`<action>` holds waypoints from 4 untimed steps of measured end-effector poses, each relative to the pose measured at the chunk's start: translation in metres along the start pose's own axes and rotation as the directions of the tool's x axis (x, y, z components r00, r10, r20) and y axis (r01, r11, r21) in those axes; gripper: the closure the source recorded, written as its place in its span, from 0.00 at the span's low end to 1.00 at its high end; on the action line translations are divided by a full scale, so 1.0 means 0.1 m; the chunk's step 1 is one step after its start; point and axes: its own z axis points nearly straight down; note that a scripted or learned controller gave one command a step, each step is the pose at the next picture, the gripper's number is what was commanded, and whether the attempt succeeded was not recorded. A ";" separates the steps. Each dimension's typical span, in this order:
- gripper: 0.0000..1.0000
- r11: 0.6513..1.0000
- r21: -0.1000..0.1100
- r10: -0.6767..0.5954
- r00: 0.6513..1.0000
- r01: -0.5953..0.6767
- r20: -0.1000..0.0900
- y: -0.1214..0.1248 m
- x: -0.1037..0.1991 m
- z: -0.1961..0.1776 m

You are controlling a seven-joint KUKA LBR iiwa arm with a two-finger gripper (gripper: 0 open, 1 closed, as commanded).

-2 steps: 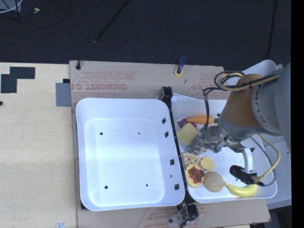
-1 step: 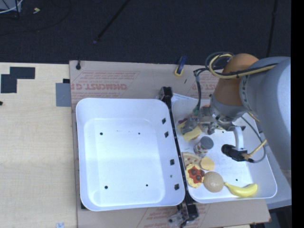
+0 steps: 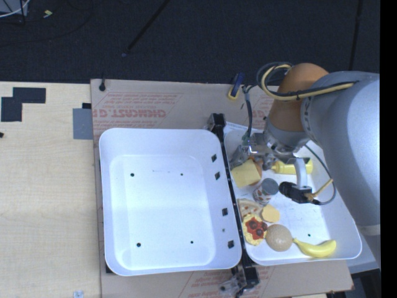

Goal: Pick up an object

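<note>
Over the right bin [image 3: 347,241], near its far end, the gripper [image 3: 268,156] hung below the orange-banded wrist; whether it was open or closed could not be told, and nothing was seen held in it.

- Item nearest the gripper: a yellow block [image 3: 245,172], just beside it toward the left bin [image 3: 161,200], lying close to the black divider between the two bins. Pale yellow, blocky, faces flat, set at a tilt; its long axis appeared to run slantwise to the divider. Judged the likeliest thing to be picked, being the shortest reach.
- Next outward: a small grey-topped can [image 3: 268,188], just on the near side of the gripper, upright as far as could be judged.
- Beyond the can, toward the right bin's near end: a flat red-and-yellow piece [image 3: 253,223], a tan ball [image 3: 278,237] touching or almost touching it, and a banana [image 3: 316,248] beside the ball, its length lying along the near wall.
- A second yellow piece [image 3: 290,166] lay under the wrist, partly hidden.
</note>
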 end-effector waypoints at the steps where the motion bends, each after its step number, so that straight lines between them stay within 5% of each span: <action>1: 1.00 1.000 0.002 -0.004 1.000 0.004 0.000 0.00 0.00 -0.12; 2: 1.00 1.000 -0.007 0.003 1.000 -0.003 0.002 -0.50 -0.15 -0.03; 3: 1.00 1.000 -0.004 0.005 1.000 -0.005 0.002 -0.49 -0.16 -0.12; 4: 1.00 1.000 0.004 0.002 1.000 -0.002 0.000 -1.04 -0.36 -0.07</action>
